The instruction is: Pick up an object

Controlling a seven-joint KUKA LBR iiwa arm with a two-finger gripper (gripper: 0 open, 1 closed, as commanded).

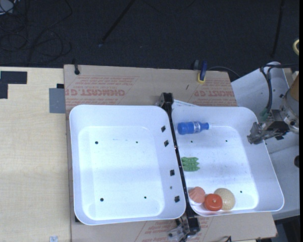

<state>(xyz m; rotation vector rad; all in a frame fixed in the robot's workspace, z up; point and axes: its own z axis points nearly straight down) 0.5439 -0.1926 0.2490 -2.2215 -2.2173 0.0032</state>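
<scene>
From the camera above the bench, the right bin (262, 185) serves as the landmark; it holds every loose item, so any pick has to come from there. The gripper (257, 134) sits at that bin's right rim, toward the far corner, over the edge and clear of the contents; whether the claw is wide or narrow cannot be told, since it shows as a small dark cluster with cables behind it; nothing is visibly held.

The items seem scattered as if dropped, which would explain why they gather along the walls. A blue bottle (193, 128) lies on its side near the bin's far-left corner, its paler cap pointing right; lying flat, its round body may roll under a pinch. A small green piece (190, 164), ridged and leafy-looking, rests just beside the left wall, midway along it. In the near-left corner three round things crowd together and appear to touch: a pinkish disc (196, 194), a red round object (213, 202) and a pale tan round one (225, 198); that tight grouping against the wall probably leaves little room for a clean grasp. The left bin (76, 150) adjoins the landmark along a dark divider.
</scene>
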